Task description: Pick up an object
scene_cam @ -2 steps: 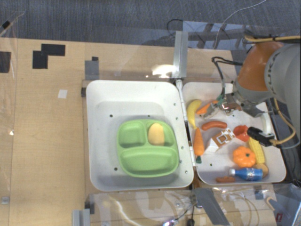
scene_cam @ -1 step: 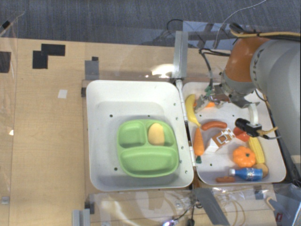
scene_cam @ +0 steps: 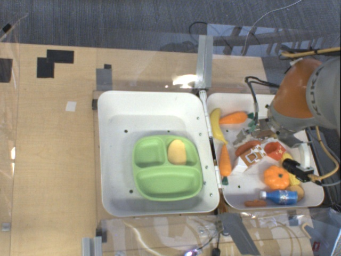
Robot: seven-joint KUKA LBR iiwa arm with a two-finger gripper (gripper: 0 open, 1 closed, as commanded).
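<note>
Wooden bench (scene_cam: 53, 159) before you carries two white bins: the left bin (scene_cam: 114, 143) holds a green tray (scene_cam: 160, 180) with a yellow lemon (scene_cam: 177, 152) in its upper right compartment. Your hand (scene_cam: 250, 129) hangs low in the right bin (scene_cam: 314, 196), near a banana (scene_cam: 215, 122), carrots (scene_cam: 225, 161) and an orange pumpkin (scene_cam: 276, 177); whether it grips anything, you cannot tell.

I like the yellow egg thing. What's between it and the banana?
In the camera view, between the egg and the banana lie the green tray's rim, bare white bin floor and the bins' walls.
</note>
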